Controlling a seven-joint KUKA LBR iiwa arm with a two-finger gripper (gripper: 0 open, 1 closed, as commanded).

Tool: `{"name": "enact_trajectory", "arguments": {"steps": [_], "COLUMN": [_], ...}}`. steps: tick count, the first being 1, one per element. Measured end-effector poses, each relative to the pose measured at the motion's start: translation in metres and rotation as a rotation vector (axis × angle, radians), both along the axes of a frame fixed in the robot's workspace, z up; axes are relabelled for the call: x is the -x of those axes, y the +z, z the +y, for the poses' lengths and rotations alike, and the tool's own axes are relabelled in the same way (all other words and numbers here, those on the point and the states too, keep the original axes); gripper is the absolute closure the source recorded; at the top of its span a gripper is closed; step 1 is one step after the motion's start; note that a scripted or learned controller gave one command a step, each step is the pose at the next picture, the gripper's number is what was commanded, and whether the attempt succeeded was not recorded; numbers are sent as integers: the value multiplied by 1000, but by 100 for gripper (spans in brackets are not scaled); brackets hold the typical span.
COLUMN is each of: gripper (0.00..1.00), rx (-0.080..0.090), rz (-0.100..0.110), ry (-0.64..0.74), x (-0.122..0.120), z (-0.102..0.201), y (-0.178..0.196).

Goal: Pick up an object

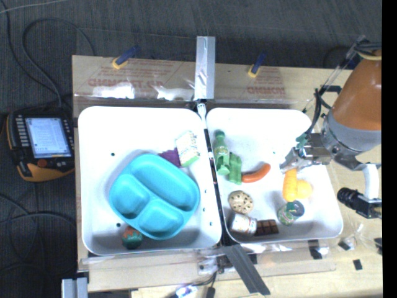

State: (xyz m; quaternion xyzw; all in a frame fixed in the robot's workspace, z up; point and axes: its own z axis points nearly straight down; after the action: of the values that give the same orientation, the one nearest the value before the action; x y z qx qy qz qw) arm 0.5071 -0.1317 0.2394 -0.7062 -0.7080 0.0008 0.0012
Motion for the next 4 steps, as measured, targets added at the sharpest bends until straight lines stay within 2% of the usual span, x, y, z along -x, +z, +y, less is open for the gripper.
{"name": "enact_trajectory", "arguments": {"steps": [1, 2, 3, 4], "gripper": [0, 0, 0, 0], "rx": [0, 0, 3, 9], "rz": [0, -1, -26, -49], "ry": [-41, 89, 69, 121], "x": [-14, 23, 1, -1], "z": [-45, -79, -84, -85], "y": [-77, -66, -109, -113]}}
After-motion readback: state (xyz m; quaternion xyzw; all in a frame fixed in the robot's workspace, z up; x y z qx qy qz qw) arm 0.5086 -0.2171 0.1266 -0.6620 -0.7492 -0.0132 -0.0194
